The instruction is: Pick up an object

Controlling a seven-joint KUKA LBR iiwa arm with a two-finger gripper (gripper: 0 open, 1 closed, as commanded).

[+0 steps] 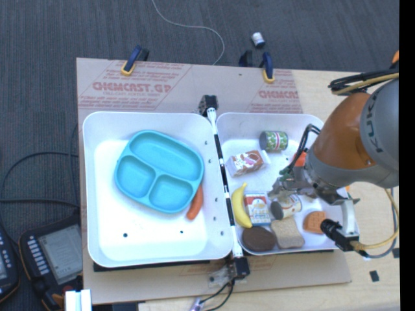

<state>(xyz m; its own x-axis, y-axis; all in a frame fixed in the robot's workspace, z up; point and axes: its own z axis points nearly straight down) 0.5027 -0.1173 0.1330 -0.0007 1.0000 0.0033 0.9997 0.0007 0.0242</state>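
Observation:
My gripper (284,198) is lowered into the right bin (311,120), near its middle. It hangs over a small white and red item (293,205), just right of a red and white box (257,208); whether it touches either I cannot make out. A yellow banana (240,206) lies left of the box. In front of the gripper lie a dark brown round piece (259,238), a tan bread slice (287,233) and an orange piece (314,222). Behind it sit a wrapped snack (247,162) and a green can (274,140).
The left bin (97,173) holds a blue divided plate (159,171) with an orange carrot (195,203) at its right edge. The arm's grey and orange body (353,141) covers the right bin's right side. Clamps (133,58) stand at the bench's back edge.

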